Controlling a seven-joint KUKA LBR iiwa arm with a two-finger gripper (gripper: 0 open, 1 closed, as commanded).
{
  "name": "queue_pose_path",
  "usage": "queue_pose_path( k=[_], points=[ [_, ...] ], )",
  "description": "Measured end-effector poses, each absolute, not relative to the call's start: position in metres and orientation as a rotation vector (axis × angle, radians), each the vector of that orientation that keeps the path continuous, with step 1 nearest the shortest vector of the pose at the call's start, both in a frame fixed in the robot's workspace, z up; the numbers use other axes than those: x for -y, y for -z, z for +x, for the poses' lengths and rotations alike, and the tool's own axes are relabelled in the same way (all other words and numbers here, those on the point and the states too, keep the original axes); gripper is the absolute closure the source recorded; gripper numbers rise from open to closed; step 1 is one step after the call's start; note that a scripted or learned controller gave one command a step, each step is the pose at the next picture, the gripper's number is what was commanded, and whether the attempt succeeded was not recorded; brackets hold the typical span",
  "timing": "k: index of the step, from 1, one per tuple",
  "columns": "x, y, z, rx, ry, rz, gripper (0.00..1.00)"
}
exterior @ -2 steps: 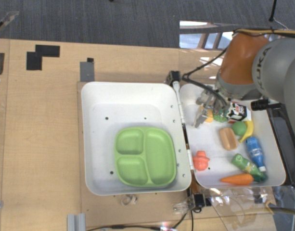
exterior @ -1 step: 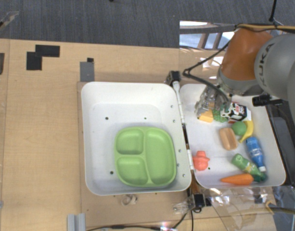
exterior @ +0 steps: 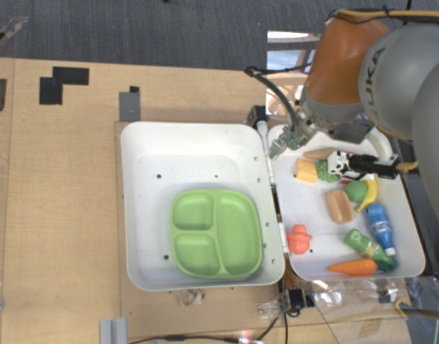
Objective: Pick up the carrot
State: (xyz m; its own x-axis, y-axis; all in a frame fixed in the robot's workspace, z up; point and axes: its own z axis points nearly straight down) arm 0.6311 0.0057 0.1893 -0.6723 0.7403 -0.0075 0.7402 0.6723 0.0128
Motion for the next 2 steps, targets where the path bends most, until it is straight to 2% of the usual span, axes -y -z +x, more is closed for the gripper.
queue_pose_path(
  k=[1, 2],
  points=[
    [-0.0026, -0.187, 0.6301, -2.863, -0.007, 1.272, 0.0],
    [-0.0026, -0.187, 0.6301, -2.863, -0.007, 1.272, 0.0]
  ],
)
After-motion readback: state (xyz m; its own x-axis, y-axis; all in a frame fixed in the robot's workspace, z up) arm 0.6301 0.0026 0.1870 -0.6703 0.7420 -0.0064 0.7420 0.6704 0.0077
